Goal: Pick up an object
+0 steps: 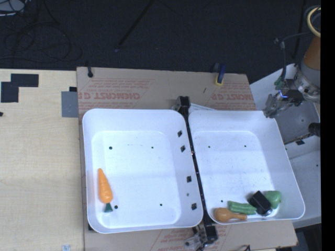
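An orange carrot toy [104, 187] with a dark green stem lies near the front left corner of the left bin [133, 122]. In the front right corner of the right bin [235, 124] sit a tan gourd-shaped toy [228, 215], a green pod-like toy [242, 208], a black block [260, 202] and a light green piece [274, 197], all crowded together. My gripper [274, 106] hangs at the far right, beyond the right bin's back right corner, well away from every object. Nothing shows between its fingers.
Both bins rest on a cardboard sheet [157, 90] over the bench. A black hinge strip [189, 156] runs between the bins. A blue and yellow clamp [220, 75] stands at the cardboard's back edge. Cables lie on the dark floor behind.
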You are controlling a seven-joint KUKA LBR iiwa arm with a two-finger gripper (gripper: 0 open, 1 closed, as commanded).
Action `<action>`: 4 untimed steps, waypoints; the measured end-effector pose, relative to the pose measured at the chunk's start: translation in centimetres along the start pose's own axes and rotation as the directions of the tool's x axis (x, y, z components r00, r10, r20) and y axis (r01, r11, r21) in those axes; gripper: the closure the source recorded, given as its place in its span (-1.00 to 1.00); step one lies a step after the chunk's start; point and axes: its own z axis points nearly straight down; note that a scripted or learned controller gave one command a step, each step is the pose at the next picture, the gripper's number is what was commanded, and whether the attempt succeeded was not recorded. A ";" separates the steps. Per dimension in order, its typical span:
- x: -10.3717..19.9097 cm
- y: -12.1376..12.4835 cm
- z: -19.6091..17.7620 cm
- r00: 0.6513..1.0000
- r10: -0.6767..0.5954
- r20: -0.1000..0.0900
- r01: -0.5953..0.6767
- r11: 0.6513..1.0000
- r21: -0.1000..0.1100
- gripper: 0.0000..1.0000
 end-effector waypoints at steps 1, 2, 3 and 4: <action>0.0 0.0 0.6 1.000 -0.001 0.000 0.001 1.000 0.000 1.00; 0.1 0.0 0.8 1.000 -0.002 0.000 0.002 1.000 0.000 1.00; 0.0 0.0 1.4 1.000 -0.002 0.000 0.002 1.000 0.001 1.00; 0.0 0.0 1.8 1.000 -0.002 0.000 0.002 1.000 0.001 1.00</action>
